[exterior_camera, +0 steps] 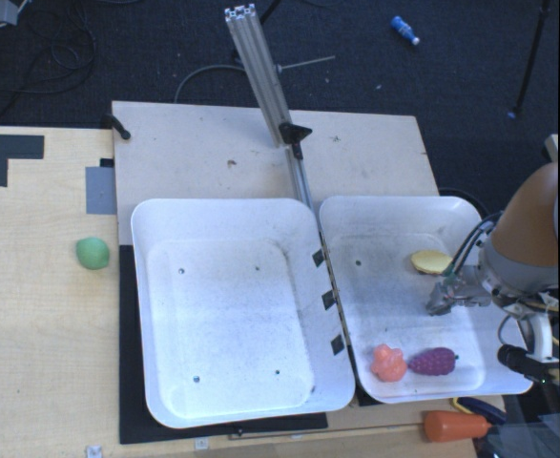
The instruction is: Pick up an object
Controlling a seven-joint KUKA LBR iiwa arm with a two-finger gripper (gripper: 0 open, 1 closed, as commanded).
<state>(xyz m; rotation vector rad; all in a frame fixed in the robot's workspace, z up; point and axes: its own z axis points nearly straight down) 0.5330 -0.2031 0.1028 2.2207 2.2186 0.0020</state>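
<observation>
The gripper (442, 301) hangs low in the right bin (394, 213), just near of the yellow piece (431, 261); I can't tell how it is set. Nothing seems held. The pink toy (388, 363) and purple grape bunch (433, 361) lie further toward me, touching. A descent here could close on bare floor between them, or nudge the yellow piece away.

Purple grapes (433, 361), yellow disc (431, 261)
</observation>
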